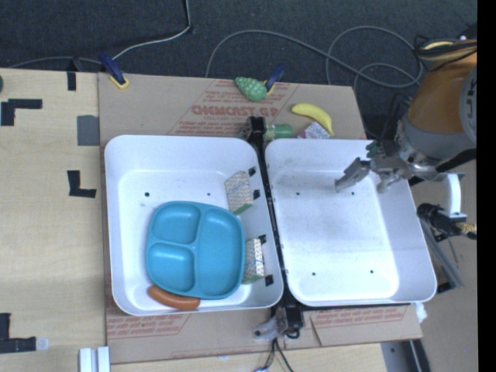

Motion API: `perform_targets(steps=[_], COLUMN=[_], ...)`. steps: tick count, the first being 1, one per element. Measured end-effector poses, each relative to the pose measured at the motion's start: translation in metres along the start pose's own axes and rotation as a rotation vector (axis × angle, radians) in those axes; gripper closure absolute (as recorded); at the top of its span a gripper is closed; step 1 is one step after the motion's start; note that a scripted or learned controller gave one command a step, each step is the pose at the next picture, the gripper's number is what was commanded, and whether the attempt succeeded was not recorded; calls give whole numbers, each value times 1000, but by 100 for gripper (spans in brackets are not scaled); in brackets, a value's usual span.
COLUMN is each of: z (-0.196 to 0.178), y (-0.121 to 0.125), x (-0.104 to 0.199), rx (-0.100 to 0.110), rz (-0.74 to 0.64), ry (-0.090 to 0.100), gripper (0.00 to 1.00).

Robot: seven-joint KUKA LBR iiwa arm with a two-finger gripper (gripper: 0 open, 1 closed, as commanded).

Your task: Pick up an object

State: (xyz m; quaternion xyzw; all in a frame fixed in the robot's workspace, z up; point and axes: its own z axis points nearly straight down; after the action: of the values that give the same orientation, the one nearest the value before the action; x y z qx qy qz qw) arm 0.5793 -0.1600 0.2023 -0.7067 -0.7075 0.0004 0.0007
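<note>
Grey arm [465, 115], orange band [438, 99]

The arm [446, 99] is cut off by the right edge of the view, and its hand [364, 172] is too small and blurred to make out. The blue plate [194, 248] covers part of the orange sausage [174, 299] and of the packet [254, 259] beside it.

Two shallow white plastic bins side by side on cardboard-covered tabletop [194, 115]. Left bin [128, 208] holds blue three-compartment plastic plate [194, 248], orange sausage-shaped toy [173, 298] touching plate's lower edge, two small patterned packets [239, 189] against right wall. Right bin [349, 239] bare white floor. End effector [364, 172] hovers over right bin's upper right part, nothing between fingers. Yellow toy banana [312, 116] and green toy [251, 87] lie above bins.
</note>
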Motion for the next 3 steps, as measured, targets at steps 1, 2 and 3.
perform_targets(steps=[1,2,3], z=[1,51,31], y=[-47,3,73], x=[93,47,33], rx=[0,1,-2], rz=[-2,1,-1], ry=[0,-2,-2], gripper=[0,0,0])
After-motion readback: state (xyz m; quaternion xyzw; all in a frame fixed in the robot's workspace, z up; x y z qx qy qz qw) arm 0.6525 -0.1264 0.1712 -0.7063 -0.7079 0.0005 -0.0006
